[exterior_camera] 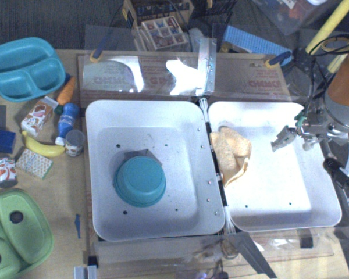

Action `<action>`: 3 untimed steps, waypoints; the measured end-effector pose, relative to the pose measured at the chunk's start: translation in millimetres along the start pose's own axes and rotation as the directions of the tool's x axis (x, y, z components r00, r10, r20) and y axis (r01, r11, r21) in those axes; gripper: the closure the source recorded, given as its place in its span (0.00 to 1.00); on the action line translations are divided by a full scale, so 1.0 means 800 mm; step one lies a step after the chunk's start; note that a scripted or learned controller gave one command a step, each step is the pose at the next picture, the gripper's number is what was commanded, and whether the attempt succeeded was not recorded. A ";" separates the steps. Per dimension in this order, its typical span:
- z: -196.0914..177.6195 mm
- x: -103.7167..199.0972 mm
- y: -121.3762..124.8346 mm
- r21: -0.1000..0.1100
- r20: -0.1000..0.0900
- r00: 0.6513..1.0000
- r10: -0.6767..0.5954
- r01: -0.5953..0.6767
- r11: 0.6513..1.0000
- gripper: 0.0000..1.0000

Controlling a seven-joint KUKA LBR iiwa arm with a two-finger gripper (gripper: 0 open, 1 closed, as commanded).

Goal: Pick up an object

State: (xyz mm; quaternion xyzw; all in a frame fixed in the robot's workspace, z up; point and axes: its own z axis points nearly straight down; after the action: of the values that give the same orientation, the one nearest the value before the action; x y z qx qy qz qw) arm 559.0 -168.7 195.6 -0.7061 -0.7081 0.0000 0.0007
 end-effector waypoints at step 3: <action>0.132 0.089 0.079 -0.012 0.005 0.983 -0.185 0.185 0.983 0.00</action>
State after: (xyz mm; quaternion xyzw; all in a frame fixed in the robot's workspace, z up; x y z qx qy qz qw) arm 622.3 -97.0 90.2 -0.6374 -0.7705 -0.0032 -0.0053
